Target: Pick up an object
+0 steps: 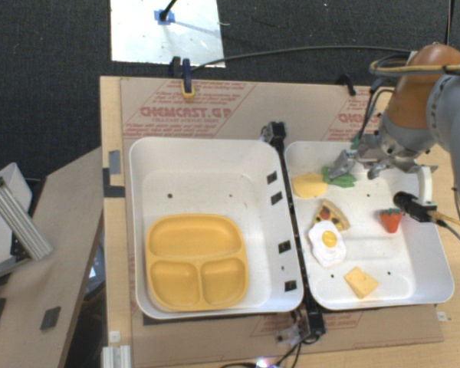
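My gripper (pixel 359 169) hangs over the back of the right bin (pixel 437 274), open, with nothing between its fingers. Its left finger (pixel 340 162) is just above a small green piece (pixel 342 180). A yellow rounded food piece (pixel 309 185) lies directly left of the green one. Further forward lie a pizza slice (pixel 333 215), a fried egg (pixel 327 244) and a cheese wedge (pixel 361 281). A red piece with a green top (pixel 391 221) sits toward the bin's right side.
The left bin (pixel 161 163) holds a yellow divided plate (pixel 197 261) in its front half. A raised wall (pixel 285 205) with black clips separates the two bins. The arm (pixel 425 98) comes in over the right bin's back right corner.
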Robot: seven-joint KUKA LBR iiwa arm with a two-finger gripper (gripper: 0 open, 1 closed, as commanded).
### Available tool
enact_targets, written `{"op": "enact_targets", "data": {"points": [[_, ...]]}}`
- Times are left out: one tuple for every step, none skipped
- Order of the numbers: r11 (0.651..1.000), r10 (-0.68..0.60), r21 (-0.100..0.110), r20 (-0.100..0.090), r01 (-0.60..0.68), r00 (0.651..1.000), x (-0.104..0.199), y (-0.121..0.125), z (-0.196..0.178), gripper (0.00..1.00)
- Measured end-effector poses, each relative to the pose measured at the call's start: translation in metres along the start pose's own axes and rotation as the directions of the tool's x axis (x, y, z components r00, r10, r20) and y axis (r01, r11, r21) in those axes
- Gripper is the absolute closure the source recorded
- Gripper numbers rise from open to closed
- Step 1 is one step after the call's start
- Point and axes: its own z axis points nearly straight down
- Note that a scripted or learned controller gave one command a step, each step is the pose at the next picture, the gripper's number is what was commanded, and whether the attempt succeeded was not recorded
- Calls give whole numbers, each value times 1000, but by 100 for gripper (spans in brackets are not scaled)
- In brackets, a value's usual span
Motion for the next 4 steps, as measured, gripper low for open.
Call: {"op": "enact_targets", "data": {"points": [[1000, 0, -8, 1, 0, 1000, -1, 3, 28, 0], [1000, -1, -13, 5, 1, 1000, -2, 5, 13, 100], [1000, -1, -8, 0, 1, 1000, 7, 3, -37, 100], [1000, 2, -8, 1, -2, 1000, 4, 0, -83, 100]]}}
